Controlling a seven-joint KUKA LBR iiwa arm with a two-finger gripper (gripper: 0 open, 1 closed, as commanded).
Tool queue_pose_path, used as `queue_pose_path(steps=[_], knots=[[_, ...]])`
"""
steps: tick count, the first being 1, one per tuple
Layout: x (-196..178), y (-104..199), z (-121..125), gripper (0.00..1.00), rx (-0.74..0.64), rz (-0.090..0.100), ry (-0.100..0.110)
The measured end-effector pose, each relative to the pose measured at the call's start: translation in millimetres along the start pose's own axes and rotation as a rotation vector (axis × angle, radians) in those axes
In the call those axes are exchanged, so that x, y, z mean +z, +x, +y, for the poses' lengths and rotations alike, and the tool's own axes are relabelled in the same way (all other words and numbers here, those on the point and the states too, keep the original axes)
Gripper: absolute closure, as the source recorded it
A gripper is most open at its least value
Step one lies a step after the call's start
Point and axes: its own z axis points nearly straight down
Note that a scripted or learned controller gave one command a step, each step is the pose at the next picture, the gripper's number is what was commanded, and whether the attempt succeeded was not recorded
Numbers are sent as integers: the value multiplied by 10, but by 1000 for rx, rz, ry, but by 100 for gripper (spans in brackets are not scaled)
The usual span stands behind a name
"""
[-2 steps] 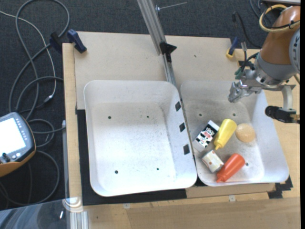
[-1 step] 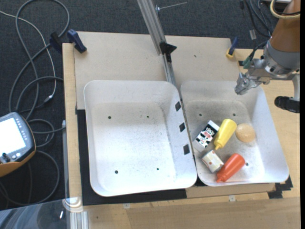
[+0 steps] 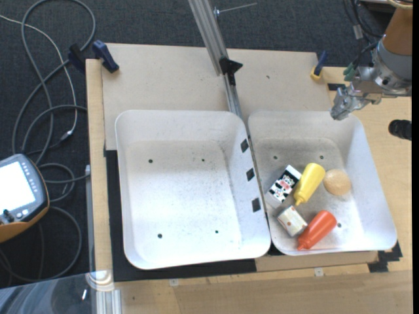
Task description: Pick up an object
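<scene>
- The arm [image 3: 398,38] reaches in from the upper right, its grey wrist hanging above the far right corner of the right bin [image 3: 366,169]
- The gripper [image 3: 342,108] sits over the bin's back rim, near the right corner; nothing shows between its fingertips, and whether the jaws are spread or pressed together I cannot tell at this size
- All the loose things lie in the near half of the right bin, well apart from the gripper
- A yellow bottle [image 3: 309,182] lies tilted near the bin's middle, its narrow end pointing toward the near left
- Just beside it on the left lies a small black-and-white patterned box [image 3: 284,185], close to the bin's left wall
- To the right of the yellow bottle rests a tan rounded object [image 3: 338,182], touching it or nearly so
- Nearer the front lies a small white block [image 3: 292,220] with a reddish patch, just below the yellow bottle's narrow end
- An orange-red carrot-shaped object [image 3: 317,230] lies slantwise just beside the white block, near the bin's front wall
- The left bin [image 3: 131,175] stands side by side with the right one on the tabletop [image 3: 163,77], and a metal rail [image 3: 209,31] runs down from the top to the gap between them
- A blue clamp [image 3: 105,56] grips the tabletop's far left corner, and a yellow clamp [image 3: 319,69] sits at the far edge right of centre
- A handheld control pendant [image 3: 18,195] with a lit screen lies on the dark floor to the left, with cables looping above it
</scene>
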Motion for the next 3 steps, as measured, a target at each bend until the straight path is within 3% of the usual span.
queue_pose_path(steps=[1, 3], knots=[[-49, 501, -110, 100, -4, 5, 9], [198, 1445, -580, 100, -4, 5, 12]])
